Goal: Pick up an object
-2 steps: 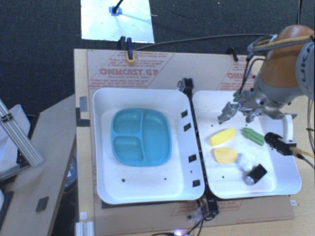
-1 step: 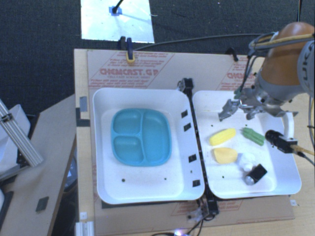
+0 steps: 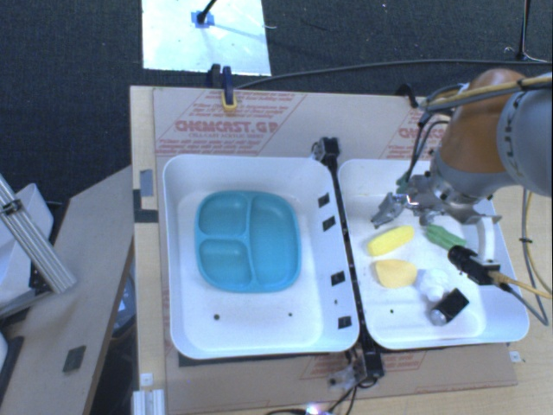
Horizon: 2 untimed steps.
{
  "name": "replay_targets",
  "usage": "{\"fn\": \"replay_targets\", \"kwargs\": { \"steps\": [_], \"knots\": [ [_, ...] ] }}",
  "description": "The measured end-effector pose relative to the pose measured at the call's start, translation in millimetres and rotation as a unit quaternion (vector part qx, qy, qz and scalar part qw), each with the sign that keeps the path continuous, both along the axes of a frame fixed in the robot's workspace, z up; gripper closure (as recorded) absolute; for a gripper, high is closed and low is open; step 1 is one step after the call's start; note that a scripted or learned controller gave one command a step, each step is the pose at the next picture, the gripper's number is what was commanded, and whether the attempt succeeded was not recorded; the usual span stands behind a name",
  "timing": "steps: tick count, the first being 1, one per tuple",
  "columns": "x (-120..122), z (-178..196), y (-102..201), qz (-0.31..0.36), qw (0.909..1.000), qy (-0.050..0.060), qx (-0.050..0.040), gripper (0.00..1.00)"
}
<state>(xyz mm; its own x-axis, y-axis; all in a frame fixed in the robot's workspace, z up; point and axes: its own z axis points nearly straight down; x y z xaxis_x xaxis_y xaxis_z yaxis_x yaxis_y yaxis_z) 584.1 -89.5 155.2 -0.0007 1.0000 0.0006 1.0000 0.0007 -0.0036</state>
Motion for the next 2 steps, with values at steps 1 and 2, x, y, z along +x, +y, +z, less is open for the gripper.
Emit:
{"fn": "replay_targets", "kwargs": {
  "steps": [1, 2],
  "knots": [
    [-1.2, -55.4, -0.7, 0.000, 1.0000, -0.007, -0.0033, 0.00],
    [4.9, -62.2, -4.0, -0.001, 0.9999, -0.011, -0.0040, 0.00]
  ]
}}
